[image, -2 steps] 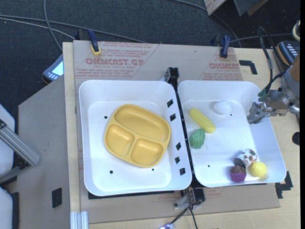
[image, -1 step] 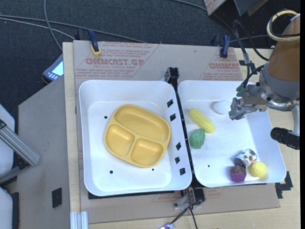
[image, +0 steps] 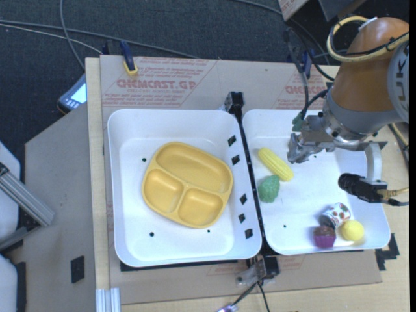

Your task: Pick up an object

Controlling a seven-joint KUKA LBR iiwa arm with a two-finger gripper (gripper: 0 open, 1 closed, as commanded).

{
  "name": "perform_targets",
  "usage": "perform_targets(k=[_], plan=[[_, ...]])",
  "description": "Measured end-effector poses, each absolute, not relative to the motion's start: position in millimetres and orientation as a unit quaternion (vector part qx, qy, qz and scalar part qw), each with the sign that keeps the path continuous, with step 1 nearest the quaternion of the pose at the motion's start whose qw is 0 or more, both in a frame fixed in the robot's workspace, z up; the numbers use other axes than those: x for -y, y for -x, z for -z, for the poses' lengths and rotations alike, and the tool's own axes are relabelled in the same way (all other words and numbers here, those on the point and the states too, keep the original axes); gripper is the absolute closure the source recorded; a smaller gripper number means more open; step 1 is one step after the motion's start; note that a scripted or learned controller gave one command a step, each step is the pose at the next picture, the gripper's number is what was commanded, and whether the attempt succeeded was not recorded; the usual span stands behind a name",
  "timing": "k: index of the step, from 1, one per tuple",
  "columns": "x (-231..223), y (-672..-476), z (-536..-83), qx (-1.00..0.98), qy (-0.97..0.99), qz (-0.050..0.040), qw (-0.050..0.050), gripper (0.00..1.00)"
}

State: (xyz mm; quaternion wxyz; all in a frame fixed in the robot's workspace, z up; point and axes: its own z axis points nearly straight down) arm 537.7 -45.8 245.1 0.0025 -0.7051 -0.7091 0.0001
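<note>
Camera view: gripper (image: 298, 152), grip state impossible to tell, hovers just at two o'clock from the corn (image: 275, 164) in the right bin (image: 364, 244).

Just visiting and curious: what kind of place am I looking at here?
Probably a robotics lab test bench: a robot arm reaches over two white bins, toy food like a corn cob lies inside, and loose cables cross the floor.

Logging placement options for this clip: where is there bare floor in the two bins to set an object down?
Left bin: bare strips around the yellow divided plate, widest along the near edge. Right bin: open floor between the green toy and the corner cluster of purple toy and yellow ball. Crowded around the corn cob, beside the gripper.
</note>
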Motion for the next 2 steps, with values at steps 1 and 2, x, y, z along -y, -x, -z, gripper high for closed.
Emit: perform_targets(k=[1,2], plan=[[-14,-557.7,-237,0.710,0.705,0.0012,0.000,1.00],[-66,-572.7,-243,0.709,0.705,0.0018,0.000,1.00]])
